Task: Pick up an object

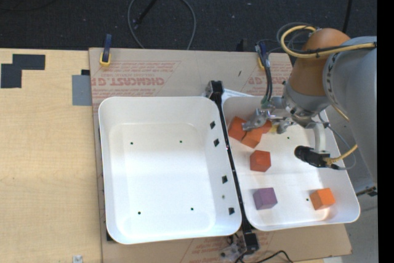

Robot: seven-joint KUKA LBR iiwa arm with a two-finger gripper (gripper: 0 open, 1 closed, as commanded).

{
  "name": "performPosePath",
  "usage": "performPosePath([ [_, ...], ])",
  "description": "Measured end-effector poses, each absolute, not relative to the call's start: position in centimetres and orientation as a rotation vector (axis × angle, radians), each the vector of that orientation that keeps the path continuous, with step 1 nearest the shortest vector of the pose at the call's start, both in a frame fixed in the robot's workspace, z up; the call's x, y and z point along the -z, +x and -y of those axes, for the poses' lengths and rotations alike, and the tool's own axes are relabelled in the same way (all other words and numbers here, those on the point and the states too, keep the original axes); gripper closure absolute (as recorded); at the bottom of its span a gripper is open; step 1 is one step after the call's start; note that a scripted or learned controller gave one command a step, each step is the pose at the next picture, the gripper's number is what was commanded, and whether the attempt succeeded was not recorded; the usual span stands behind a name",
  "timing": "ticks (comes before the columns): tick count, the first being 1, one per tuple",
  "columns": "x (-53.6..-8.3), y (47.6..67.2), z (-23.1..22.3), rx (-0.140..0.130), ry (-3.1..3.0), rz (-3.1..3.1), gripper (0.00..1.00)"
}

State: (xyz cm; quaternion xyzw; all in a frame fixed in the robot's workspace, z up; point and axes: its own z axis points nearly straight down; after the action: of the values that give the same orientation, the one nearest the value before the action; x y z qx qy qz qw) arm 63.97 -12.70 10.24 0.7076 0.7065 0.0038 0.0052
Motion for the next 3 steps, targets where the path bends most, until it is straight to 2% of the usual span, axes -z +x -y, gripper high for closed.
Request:
performPosePath([
  [3,-10.19,64.13,12.58,-0.011,2.215,-2.212,0.00],
])
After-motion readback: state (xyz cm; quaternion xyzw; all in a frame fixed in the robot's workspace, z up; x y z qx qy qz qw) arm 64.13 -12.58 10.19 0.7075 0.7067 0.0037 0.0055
